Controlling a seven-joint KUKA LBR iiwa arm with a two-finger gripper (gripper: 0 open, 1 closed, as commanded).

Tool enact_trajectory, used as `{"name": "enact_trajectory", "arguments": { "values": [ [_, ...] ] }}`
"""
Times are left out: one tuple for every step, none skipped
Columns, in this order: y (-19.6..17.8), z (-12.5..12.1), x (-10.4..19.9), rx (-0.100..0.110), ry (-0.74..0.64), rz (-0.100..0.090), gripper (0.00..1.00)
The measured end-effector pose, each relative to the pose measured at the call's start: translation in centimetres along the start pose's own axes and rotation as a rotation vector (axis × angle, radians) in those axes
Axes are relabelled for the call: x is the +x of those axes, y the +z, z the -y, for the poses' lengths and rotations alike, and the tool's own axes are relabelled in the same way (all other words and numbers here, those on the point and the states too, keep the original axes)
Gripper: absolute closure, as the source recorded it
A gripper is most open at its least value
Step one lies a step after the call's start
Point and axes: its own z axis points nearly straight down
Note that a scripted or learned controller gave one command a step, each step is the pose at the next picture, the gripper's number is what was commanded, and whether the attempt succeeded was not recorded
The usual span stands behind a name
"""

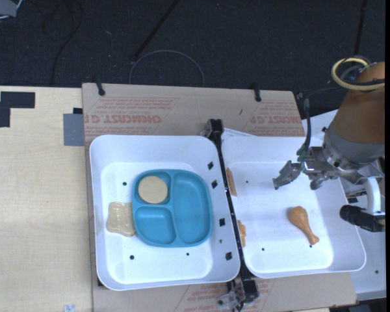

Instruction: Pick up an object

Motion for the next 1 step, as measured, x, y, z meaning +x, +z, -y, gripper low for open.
{"name": "enact_trajectory", "arguments": {
  "values": [
    [6.17,-0.04,-0.55,0.0,0.001,0.0,0.0]
  ]
}}
